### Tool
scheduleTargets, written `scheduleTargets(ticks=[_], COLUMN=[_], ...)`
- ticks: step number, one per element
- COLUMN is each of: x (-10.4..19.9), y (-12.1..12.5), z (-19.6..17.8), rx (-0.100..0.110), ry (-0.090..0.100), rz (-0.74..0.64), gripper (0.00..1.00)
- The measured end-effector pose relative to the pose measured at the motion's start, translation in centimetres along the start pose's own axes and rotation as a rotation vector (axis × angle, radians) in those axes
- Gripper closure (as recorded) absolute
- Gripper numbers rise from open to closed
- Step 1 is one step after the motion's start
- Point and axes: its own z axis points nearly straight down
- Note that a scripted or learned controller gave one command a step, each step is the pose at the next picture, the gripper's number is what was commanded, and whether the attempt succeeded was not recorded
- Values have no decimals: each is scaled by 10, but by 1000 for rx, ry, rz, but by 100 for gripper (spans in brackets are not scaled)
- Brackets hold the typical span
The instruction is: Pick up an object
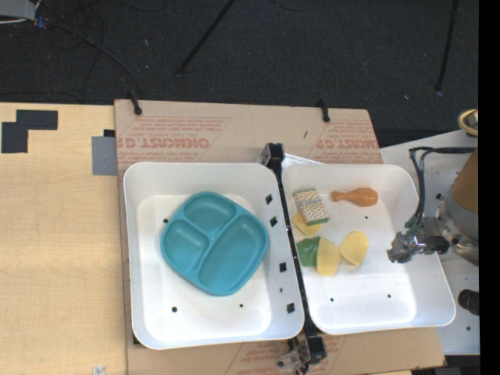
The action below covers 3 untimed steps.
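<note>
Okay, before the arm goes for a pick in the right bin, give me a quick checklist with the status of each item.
1. Gripper over the right bin: ok, it sits at that bin's right side.
2. Gripper free of any object: ok, nothing is seen in it.
3. Targets present: ok, a brown drumstick toy, a patterned block, yellow pieces and a green piece lie in the right bin.
4. An isolated target: ok, the drumstick toy lies apart from the others.
5. Cluster separation: not ok, the green and yellow pieces touch or overlap.
6. Teal divided plate out of the way: ok, it lies in the left bin.
</note>
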Motion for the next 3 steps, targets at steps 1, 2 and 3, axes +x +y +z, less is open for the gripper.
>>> scheduleTargets(ticks=[1,2,3], x=[-1,57,107], y=[1,13,25], z=[-32,-22,-10], rx=[1,5,7], ry=[0,2,3], rz=[1,-2,-2], gripper=[100,100,100])
